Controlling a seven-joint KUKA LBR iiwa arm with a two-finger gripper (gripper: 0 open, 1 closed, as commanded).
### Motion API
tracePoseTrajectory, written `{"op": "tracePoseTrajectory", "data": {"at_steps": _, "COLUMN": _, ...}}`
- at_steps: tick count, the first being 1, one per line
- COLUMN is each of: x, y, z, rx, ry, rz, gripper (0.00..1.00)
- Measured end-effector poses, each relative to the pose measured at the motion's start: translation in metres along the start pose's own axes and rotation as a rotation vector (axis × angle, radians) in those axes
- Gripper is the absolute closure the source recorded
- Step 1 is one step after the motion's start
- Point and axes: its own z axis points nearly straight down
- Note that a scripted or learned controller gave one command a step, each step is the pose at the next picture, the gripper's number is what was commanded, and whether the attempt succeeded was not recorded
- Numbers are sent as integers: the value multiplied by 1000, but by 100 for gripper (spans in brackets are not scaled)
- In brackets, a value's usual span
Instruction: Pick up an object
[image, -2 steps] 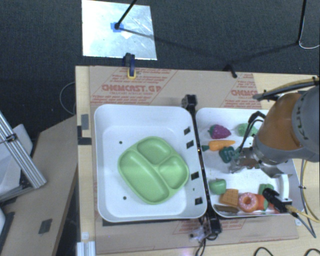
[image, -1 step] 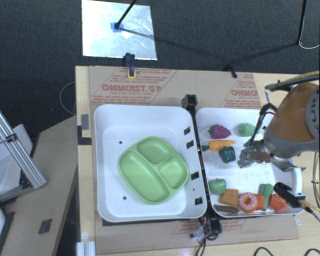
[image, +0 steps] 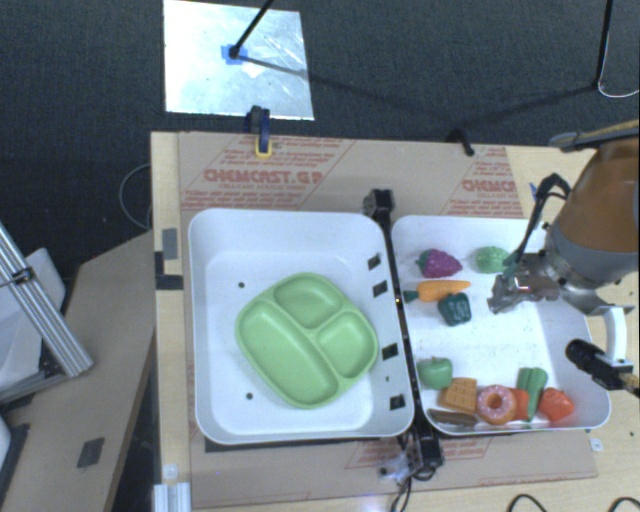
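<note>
My gripper (image: 503, 295) hangs over the right bin (image: 570, 345), near its middle, with small fingers pointing left and down; nothing shows between them. Just left of it lie a dark green pepper (image: 455, 310) and an orange carrot (image: 442, 290). Behind those sit a purple toy fruit (image: 438, 263) and a light green toy (image: 489, 259). Along the front wall of the bin lie a green apple (image: 435, 373), a waffle (image: 460, 395), a pink donut (image: 495, 403), a green-and-orange piece (image: 530, 385) and a red-orange toy (image: 556, 405).
The left bin (image: 215, 300) holds a light green divided plate (image: 305, 340). A black divider with clips (image: 392, 300) runs between the bins. The arm's orange band (image: 605, 190) and a black bracket (image: 595, 362) stand over the right bin's right side.
</note>
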Motion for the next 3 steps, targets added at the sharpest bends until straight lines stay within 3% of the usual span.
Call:
{"op": "tracePoseTrajectory", "data": {"at_steps": 1, "x": 0, "y": 2, "z": -31, "rx": 2, "ry": 0, "rz": 0, "gripper": 100}}
{"op": "tracePoseTrajectory", "data": {"at_steps": 3, "x": 97, "y": 9, "z": -35, "rx": 5, "ry": 3, "rz": -5, "gripper": 100}}
